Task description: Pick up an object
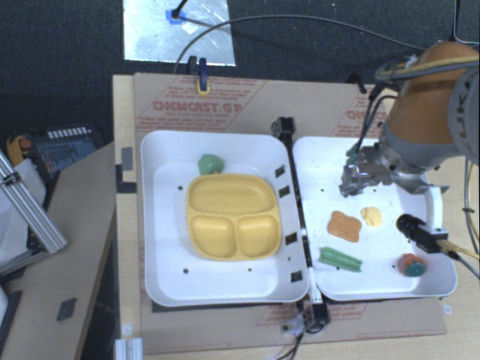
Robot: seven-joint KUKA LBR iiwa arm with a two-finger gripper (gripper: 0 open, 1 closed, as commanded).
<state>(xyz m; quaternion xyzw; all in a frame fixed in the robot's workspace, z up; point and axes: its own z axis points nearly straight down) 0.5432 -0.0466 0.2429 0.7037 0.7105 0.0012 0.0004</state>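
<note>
Hand [351, 187] over right bin [442, 280], above orange piece [344, 226] and pale yellow piece [371, 216]. Green piece [340, 259] near divider. Left bin [161, 223] carries yellow tray [229, 216], small green item [211, 164].

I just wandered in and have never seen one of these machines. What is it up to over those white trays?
A grey and orange robot arm reaches in over the right bin, its gripper hanging above the bin floor near a small yellow piece and an orange toy food piece. A green bean-like toy and a red-and-teal item lie nearby. The left bin holds a yellow divided plate and a green lump. Nothing looks picked up.
</note>
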